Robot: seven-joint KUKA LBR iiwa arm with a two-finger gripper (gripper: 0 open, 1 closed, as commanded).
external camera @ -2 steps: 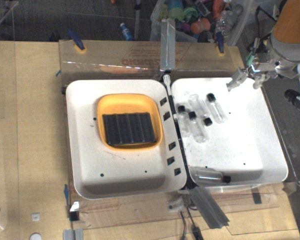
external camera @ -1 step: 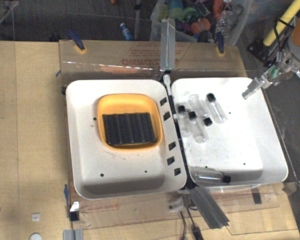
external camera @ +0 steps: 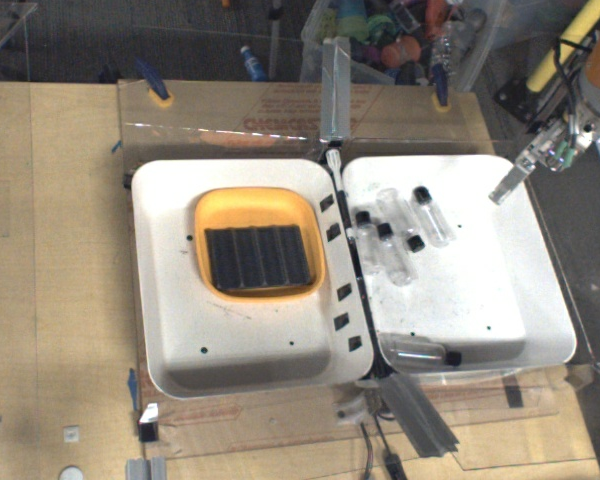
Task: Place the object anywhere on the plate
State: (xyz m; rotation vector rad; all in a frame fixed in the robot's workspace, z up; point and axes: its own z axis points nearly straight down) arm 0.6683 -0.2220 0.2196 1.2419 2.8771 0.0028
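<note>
Near rim of right bin (external camera: pixel 540 353): one clear vial (external camera: pixel 420 349), black cap. Mid right bin: cluster of clear vials (external camera: pixel 405 230), black caps, lying flat, touching. Left bin: orange plate (external camera: pixel 212 213) bearing black ridged insert (external camera: pixel 258 256). Far right: gripper (external camera: pixel 507 187), grip state cannot be told, nothing visibly held. Risk: transparent, packed vials may roll or slip from a pinch.

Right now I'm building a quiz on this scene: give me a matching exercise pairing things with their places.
Things:
1. plate
2. clear vials
3. pincer
4. ridged black insert

Places:
A. above the right bin's upper right corner
B. in the left bin
C. on the orange plate
D. in the right bin, upper left part

Pairs: 1-B, 2-D, 3-A, 4-C
</note>
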